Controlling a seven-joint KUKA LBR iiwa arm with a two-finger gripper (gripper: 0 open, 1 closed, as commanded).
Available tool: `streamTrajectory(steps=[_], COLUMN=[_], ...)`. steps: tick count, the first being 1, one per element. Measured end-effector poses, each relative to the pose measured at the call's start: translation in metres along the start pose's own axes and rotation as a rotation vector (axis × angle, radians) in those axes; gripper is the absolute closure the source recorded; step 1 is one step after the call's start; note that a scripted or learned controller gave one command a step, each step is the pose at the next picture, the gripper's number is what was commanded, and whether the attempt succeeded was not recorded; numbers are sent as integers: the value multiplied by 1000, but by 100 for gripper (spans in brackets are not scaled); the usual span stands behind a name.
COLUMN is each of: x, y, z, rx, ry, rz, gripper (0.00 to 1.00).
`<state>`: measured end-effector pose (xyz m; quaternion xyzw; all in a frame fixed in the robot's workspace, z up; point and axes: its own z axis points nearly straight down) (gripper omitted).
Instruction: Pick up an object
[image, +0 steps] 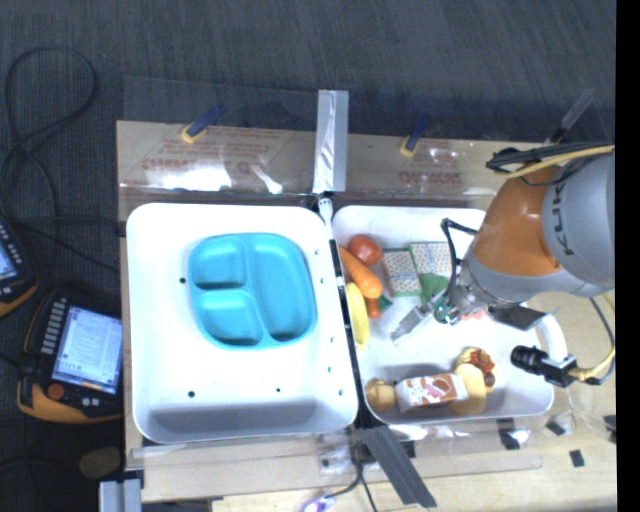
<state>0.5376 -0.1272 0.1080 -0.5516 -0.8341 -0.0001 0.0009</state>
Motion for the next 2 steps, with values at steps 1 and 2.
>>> streamTrajectory(steps=[1, 2], x=[-40, -77], y=[37, 97], z=[8, 20], rx=[1, -6], ry=[-2, -7], rz=[37, 521], gripper=[0, 0])
